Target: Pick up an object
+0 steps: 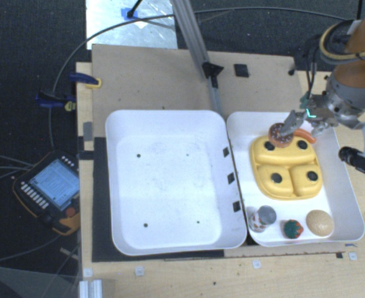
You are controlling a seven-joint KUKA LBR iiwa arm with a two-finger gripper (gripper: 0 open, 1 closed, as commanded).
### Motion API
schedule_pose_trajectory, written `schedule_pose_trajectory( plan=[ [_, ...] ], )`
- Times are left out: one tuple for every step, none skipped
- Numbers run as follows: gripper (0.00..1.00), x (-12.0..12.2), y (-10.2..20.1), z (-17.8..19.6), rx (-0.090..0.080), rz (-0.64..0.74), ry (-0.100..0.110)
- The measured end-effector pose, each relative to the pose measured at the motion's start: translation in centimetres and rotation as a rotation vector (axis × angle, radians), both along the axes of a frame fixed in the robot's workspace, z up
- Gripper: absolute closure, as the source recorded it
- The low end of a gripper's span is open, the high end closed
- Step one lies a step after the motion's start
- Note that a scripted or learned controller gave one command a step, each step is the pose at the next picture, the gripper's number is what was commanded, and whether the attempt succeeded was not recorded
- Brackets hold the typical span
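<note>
The right bin (347, 197) holds a big yellow block (287, 167) with four dark holes. A small brown round object (278, 135) lies at the block's far edge, with an orange piece (301, 135) beside it. My gripper (292, 125) hangs at the far side of this bin, its tip right over the brown round object; whether it touches that object is unclear. Along the near edge sit a small grey and white item (262, 218), a green and red ball (292, 229) and a beige egg-shaped object (319, 222).
The left bin (117, 166) stands beside the right one, its rim meeting it at the middle. A slanted grey pole (192, 30) crosses the bench at the back. A handheld pendant (51, 188) lies left of the bench.
</note>
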State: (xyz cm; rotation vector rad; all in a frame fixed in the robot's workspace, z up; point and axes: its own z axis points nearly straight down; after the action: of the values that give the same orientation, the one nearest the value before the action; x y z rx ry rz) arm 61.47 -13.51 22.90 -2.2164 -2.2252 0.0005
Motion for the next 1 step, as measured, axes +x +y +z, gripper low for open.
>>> schedule_pose_trajectory(
  plan=[
    [0.00, 0.07, 0.00, 0.13, 0.000, 0.000, -0.003]
  ],
)
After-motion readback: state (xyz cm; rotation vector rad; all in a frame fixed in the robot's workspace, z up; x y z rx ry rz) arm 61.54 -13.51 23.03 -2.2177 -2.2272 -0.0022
